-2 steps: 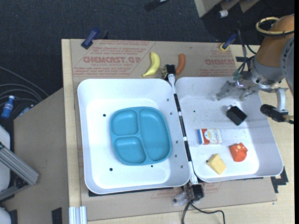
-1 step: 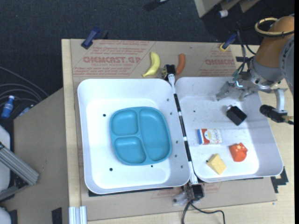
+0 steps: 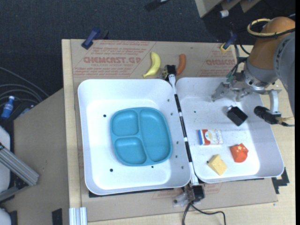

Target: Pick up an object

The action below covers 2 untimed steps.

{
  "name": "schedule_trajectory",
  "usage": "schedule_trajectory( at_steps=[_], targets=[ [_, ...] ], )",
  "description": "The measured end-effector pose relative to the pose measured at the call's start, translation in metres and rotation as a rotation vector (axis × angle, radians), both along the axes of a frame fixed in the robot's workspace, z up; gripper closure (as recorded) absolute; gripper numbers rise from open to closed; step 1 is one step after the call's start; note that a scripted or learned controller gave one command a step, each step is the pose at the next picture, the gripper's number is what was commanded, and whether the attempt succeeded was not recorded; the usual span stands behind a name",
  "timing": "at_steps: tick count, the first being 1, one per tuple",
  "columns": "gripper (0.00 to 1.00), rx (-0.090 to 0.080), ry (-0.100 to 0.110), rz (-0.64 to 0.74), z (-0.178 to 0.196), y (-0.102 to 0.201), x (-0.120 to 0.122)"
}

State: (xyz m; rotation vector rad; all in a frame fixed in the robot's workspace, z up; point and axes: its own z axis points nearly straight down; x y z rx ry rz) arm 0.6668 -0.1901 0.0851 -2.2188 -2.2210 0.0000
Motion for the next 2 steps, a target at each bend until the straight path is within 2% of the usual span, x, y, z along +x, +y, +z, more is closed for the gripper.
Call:
schedule_trajectory(
  at_steps=[1,2],
  targets=[
    [1.00,-0.001,-0.002,0.000,0.0106,0.0001,0.0007],
    [0.00,-0.001,-0.001,0.000,0.0104,0.0001,0.0005]
  ],
)
